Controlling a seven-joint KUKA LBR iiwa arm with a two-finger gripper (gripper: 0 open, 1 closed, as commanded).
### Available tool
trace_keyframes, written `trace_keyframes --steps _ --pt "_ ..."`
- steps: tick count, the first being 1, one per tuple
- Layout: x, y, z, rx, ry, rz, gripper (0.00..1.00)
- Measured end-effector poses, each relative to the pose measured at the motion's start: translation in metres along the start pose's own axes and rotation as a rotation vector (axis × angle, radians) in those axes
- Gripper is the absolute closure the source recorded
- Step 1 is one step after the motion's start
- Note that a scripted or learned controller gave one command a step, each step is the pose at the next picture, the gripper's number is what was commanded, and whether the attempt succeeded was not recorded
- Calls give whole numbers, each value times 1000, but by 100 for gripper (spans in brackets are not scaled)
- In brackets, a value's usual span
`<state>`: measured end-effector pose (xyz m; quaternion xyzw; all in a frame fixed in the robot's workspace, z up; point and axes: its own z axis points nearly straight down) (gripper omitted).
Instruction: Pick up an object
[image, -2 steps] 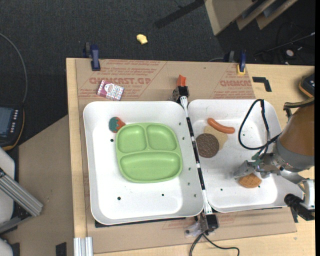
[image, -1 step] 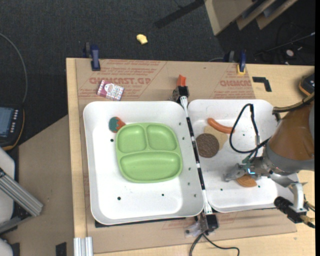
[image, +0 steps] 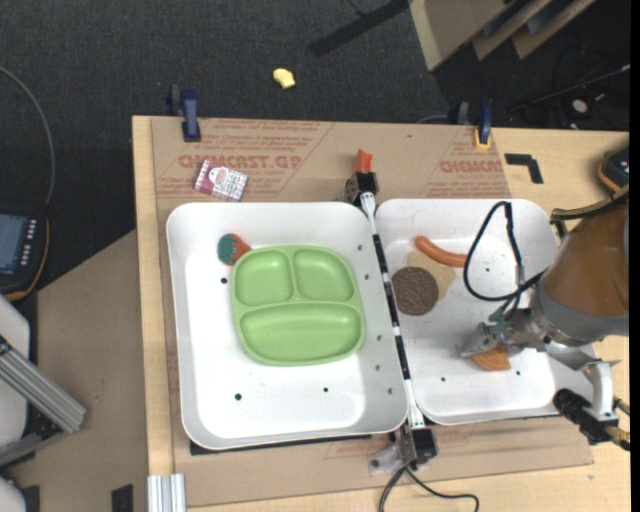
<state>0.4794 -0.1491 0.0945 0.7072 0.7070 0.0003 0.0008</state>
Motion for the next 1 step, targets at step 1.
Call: trace_keyframes --steps 1 --pt "82 24 -96 -10 2 -11 100"
